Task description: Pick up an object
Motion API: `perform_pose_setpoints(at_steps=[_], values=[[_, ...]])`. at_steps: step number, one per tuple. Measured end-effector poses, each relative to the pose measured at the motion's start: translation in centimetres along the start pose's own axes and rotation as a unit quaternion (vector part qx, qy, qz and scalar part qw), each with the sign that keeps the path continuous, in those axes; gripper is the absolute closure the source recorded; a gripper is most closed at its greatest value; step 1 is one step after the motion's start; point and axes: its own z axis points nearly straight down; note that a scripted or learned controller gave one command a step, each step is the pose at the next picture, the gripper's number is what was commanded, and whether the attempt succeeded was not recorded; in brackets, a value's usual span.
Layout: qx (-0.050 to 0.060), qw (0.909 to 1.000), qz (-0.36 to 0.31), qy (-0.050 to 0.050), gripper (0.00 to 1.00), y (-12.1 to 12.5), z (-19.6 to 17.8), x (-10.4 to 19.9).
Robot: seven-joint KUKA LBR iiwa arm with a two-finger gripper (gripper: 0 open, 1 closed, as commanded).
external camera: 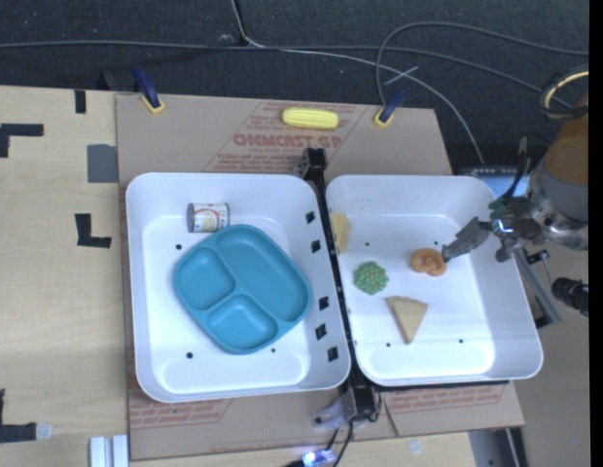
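The right bin [496,358] holds a small orange piece [428,261], a green broccoli-like piece [371,278], a tan wedge [407,316] and a pale yellow piece [338,232] against its left wall. My gripper [474,244] hangs over the bin's right side, just to the right of the orange piece and close to it. Nothing shows held in it. The left bin [146,358] holds a blue divided plate [241,287] and a small can [208,217] lying on its side.
A yellow object [309,118] lies on the cardboard behind the bins, between two blue clamps [149,93]. Black cables cross the dark floor at the back. The bins meet at a black-clipped divider [326,261].
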Motion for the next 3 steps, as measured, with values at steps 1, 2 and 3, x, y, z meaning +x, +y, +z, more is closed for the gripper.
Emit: perform_pose_setpoints(at_steps=[1, 2, 3], values=[[-0.006, 1.0, -0.002, -0.001, 0.0, 0.3, -0.7, 0.0], [-0.003, 1.0, -0.002, -0.001, 0.0, 0.5, 5.8, 0.3], [-0.003, 1.0, -0.002, -0.001, 0.0, 0.4, 12.2, 0.6]])
